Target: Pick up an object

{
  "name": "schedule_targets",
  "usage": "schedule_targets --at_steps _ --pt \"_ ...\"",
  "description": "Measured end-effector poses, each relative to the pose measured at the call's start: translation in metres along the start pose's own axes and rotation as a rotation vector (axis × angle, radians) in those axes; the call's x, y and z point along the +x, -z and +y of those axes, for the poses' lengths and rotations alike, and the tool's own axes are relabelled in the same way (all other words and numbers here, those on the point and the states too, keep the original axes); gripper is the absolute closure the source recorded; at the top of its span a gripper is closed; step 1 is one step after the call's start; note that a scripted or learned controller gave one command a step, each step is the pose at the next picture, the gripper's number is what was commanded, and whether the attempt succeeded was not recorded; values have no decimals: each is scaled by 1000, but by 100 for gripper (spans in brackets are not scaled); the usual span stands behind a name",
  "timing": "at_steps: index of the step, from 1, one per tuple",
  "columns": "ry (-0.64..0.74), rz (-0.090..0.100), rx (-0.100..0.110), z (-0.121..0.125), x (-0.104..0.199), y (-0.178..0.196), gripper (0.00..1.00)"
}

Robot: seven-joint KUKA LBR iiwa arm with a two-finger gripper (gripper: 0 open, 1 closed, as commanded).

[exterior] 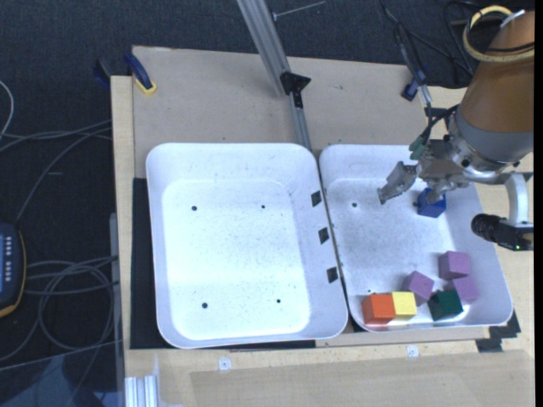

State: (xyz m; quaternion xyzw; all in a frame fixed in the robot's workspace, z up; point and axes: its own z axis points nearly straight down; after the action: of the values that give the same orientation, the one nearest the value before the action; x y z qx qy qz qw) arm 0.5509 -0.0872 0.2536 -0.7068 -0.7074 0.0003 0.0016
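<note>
Left bin (233, 244) is sitting beside the right bin (373, 253) on the counter (221, 91). Gripper (413, 191) is hovering over the right bin's upper part, fingers spread wide, gripping nothing; a blue block (430, 205) is lying just beside the right finger. Orange block (379, 307), yellow block (404, 303), green block (445, 305) and purple blocks (456, 265) are clustering near the bin's lower right corner, well apart from the fingers.

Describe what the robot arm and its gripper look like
The arm is a thick rounded body, orange-brown in this view, with a pale ring near the top and a grey wrist section. The gripper is grey metal with two fingers; thin dark cables run beside the wrist.
</note>
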Motion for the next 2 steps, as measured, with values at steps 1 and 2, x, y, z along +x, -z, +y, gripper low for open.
schedule_targets --at_steps 1,2 --pt "0 0 -1 0 0 0 0" --pt "-1 0 6 -1 6 -62 0"
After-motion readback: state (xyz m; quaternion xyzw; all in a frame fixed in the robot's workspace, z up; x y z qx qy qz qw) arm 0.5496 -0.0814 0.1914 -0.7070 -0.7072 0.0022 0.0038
